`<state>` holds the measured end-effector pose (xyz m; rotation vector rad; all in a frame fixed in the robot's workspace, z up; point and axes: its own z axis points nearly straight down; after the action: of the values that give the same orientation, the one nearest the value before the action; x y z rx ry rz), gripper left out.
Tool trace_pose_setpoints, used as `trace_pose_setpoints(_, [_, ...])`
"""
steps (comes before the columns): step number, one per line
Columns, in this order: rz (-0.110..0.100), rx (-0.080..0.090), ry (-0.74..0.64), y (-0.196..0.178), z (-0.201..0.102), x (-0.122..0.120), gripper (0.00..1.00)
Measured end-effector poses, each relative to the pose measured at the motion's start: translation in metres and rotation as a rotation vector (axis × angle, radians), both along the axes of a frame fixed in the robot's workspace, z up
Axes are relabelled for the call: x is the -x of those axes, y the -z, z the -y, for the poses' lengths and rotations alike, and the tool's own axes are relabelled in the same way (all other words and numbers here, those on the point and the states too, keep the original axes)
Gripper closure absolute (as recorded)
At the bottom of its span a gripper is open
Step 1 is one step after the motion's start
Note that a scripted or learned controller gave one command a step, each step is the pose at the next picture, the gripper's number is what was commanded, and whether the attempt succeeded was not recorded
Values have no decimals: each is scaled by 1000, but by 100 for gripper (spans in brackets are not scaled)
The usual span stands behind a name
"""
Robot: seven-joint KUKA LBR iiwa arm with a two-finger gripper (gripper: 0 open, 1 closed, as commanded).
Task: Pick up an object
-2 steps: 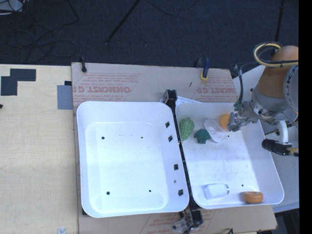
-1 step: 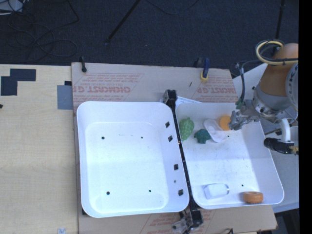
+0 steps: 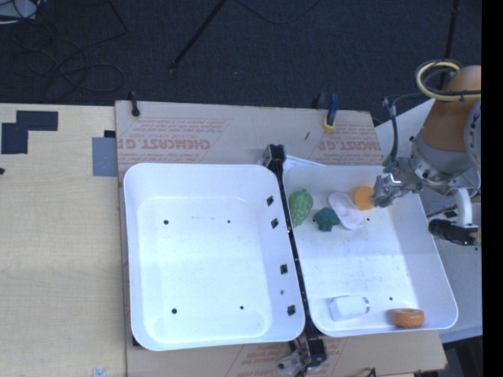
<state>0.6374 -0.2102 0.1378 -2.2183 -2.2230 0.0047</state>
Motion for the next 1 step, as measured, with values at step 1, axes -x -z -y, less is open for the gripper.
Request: trace_pose_setpoints(1, [16, 1, -3, -135, -42, -9, 100])
